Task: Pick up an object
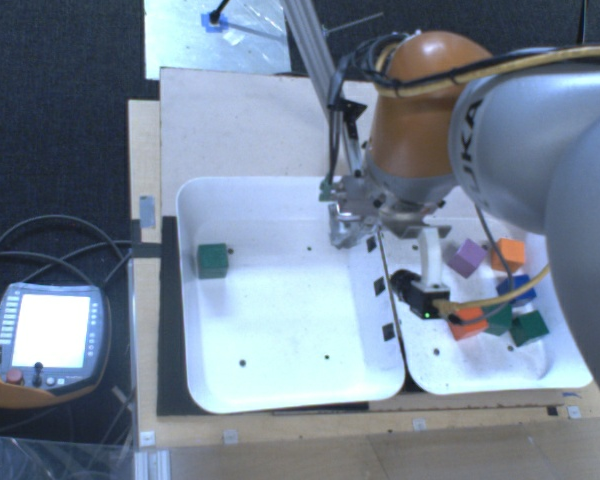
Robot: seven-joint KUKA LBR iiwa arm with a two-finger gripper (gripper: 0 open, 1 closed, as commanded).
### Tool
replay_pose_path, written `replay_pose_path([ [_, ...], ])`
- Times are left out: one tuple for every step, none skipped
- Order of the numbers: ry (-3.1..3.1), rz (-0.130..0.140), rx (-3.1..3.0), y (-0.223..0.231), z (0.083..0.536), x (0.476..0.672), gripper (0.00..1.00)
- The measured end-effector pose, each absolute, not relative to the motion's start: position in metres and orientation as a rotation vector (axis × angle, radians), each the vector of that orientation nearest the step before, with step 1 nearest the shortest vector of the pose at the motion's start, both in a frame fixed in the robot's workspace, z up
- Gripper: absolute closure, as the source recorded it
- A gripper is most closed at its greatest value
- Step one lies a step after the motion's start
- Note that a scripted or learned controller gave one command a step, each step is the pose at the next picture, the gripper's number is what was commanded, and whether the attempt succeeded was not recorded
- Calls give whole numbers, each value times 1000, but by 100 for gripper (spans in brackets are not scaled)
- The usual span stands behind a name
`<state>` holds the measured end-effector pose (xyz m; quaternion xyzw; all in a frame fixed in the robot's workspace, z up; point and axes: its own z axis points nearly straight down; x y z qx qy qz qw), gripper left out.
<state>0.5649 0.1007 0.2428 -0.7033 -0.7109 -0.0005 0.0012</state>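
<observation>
A dark green cube [212,260] lies alone near the left wall of the left bin [280,368]. The right bin [480,373] holds a cluster of small blocks: a purple one [468,257], an orange one [510,253], a blue one [516,288], a red-orange one [467,324] and a green one [528,328]. My gripper [385,233] hangs under the orange wrist band, over the divide between the two bins at their far side. It is left of the cluster and far right of the green cube. The wrist hides its underside.
A teach pendant [45,343] with its cable lies on the floor to the left of the bench. A slanted metal rod [310,38] crosses behind the arm. The bulky grey arm [550,138] covers the right bin's far right part.
</observation>
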Motion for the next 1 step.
replay_pose_path([
  [-2225, -2, -2218, 97, 243, 566, 0],
])
